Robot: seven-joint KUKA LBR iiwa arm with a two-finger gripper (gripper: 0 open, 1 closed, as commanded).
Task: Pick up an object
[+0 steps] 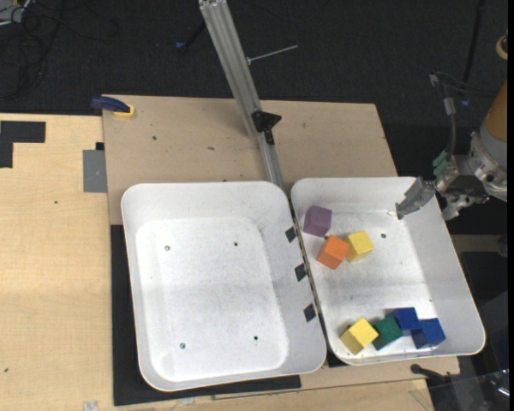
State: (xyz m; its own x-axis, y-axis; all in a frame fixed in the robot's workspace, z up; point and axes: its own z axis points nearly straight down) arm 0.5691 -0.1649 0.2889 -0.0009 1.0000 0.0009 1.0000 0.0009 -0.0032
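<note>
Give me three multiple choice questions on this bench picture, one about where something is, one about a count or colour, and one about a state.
1. Where does the purple block lie?
A. in the left bin
B. in the right bin
C. on the bare bench

2. How many yellow blocks are in the bins?
A. one
B. two
C. four

3. How does the gripper stand to the blocks?
A. clamped on the orange block
B. pressing on the blue ones
C. apart from all of them, at the right bin's far right corner

Answers: 1 B, it sits near that bin's far left corner. 2 B, one beside the orange block and one by the green block. 3 C, bare white floor lies between it and the nearest block.
</note>
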